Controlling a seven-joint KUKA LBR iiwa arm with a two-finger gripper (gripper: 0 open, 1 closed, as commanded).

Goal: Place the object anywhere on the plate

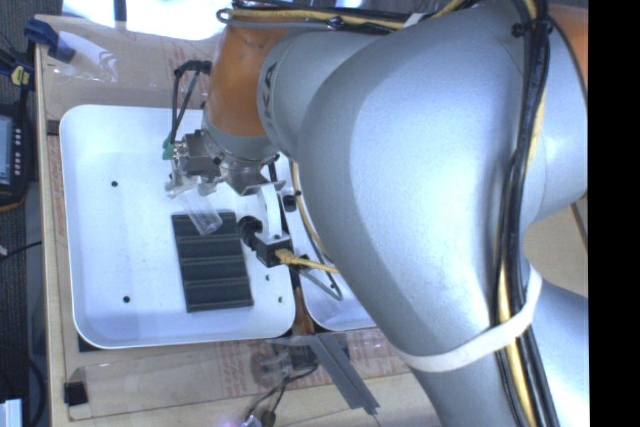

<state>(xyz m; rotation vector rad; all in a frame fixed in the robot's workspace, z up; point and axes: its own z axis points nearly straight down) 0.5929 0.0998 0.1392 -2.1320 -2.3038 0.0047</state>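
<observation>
A dark ribbed rectangular slab [213,267] lies flat in the left white bin [110,245], near its right front corner. My gripper [203,215] reaches down just over the slab's far edge, below the orange wrist band [238,85]. I see no object between it and the slab; the tip is small and partly see-through. I cannot tell whether the slab is the plate or the object. The bulky grey arm [430,175] covers the right half of the view and hides most of the right bin.
A sliver of the right bin [345,315] shows under the arm. Black cables [183,100] hang beside the wrist. A grey metal bracket [335,370] lies on the bench in front of the bins. Bare white bin floor stretches left of the slab.
</observation>
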